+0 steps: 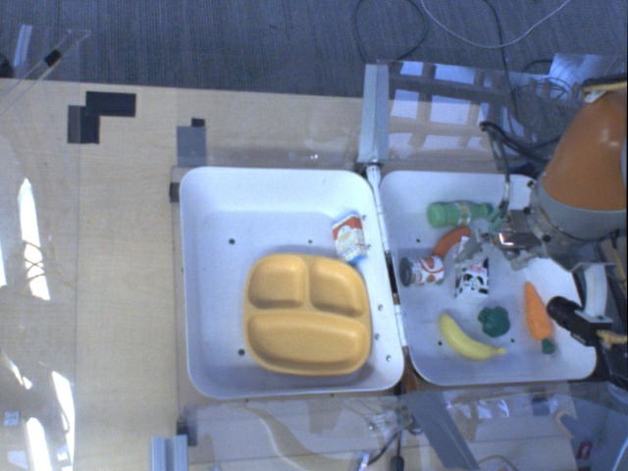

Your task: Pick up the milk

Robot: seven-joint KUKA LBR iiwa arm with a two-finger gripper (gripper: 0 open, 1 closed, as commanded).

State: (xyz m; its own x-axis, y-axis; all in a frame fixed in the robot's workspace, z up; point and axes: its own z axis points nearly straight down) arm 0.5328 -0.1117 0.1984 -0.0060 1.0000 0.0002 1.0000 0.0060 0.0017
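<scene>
On the left of the wooden surface (98,292) sits the left bin (211,361), holding a yellow divided plate (307,314) and, against its right wall, a small red-and-white packet (349,237). None of that matters for this step, so the work belongs entirely in the right bin (422,361).

There, going rightward, lie a small red-and-white can (422,271) on its side, a yellow banana (468,339) near the front, a green bottle (459,212) at the back, a red sausage-like piece (451,240), then the milk (472,280): a small white carton with black cow patches, standing near the middle of the bin. A green broccoli piece (494,321) sits just in front of it and a carrot (538,314) further right.

The hand (496,238) hangs just behind and slightly right of the carton, near the red piece. Whether it is spread or pressed together cannot be told from this angle, and nothing is visibly pinched in it.

To do this well, the hand should probably centre itself over the carton first, shifting toward the front of the bin, then descend straight. The crowding is the risk: the can on the left and the red piece behind could be nudged or caught instead. Closing across the carton's narrow sides looks safest.
</scene>
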